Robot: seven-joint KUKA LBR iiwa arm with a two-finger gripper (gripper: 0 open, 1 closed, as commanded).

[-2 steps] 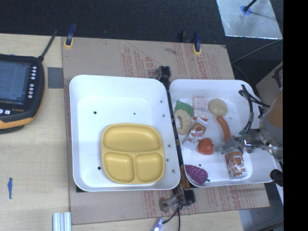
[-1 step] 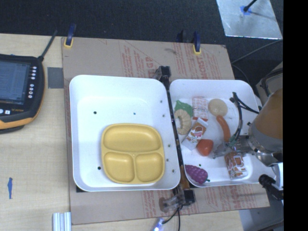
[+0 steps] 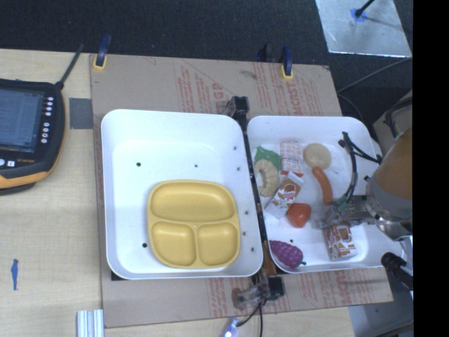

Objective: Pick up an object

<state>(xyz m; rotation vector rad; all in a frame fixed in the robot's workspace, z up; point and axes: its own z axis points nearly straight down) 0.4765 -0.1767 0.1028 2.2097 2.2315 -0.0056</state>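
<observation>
The right bin [image 3: 351, 128] holds several toy foods. Among them are a red tomato [image 3: 299, 215], an orange sausage [image 3: 323, 185], a beige round piece [image 3: 317, 154], a ring-shaped pastry [image 3: 266, 177], a purple piece [image 3: 286, 253] and red-and-white cartons [image 3: 291, 153] [image 3: 284, 192]. Another small carton [image 3: 339, 242] lies near the bin's front right. My gripper [image 3: 337, 217] comes in from the right edge and hangs low over the bin. It sits just above that carton and right of the tomato. Nothing is visibly held.
The left bin [image 3: 133, 139] holds a yellow divided plate [image 3: 193, 223]. A tablet-like pendant [image 3: 24, 132] lies on the bench at far left. Black cables [image 3: 351, 153] hang by the arm [image 3: 393, 181] over the right bin's right side.
</observation>
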